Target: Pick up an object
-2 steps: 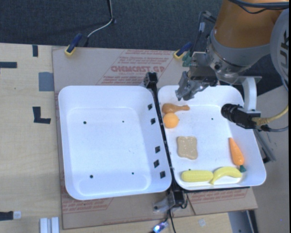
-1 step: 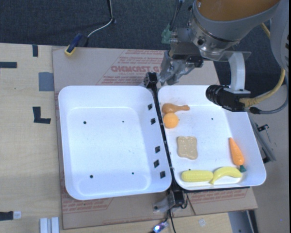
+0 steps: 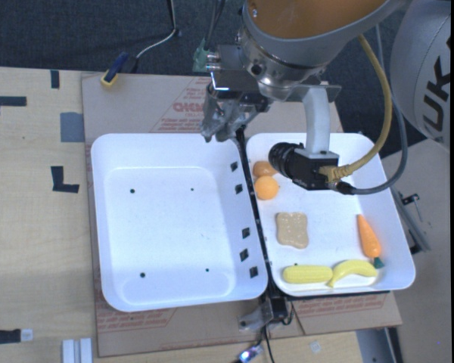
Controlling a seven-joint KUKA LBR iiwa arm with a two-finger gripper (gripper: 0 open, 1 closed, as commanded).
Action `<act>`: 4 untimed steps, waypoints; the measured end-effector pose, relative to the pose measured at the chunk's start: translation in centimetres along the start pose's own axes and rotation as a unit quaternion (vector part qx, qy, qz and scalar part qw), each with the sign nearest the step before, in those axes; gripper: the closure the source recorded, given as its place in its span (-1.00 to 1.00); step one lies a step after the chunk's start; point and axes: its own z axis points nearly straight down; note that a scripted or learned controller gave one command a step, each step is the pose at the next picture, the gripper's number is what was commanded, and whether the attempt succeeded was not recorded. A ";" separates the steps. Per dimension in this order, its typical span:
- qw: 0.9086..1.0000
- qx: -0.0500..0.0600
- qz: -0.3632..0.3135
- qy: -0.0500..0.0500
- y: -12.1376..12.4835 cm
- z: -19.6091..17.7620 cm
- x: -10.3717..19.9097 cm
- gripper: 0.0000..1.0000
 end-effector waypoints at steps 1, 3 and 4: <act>1.000 0.006 0.003 -0.003 -1.4 9.9 5.0 1.00; 1.000 0.002 0.003 -0.002 -1.2 8.3 4.8 1.00; 1.000 0.002 0.003 -0.002 -1.2 8.4 4.8 -1.00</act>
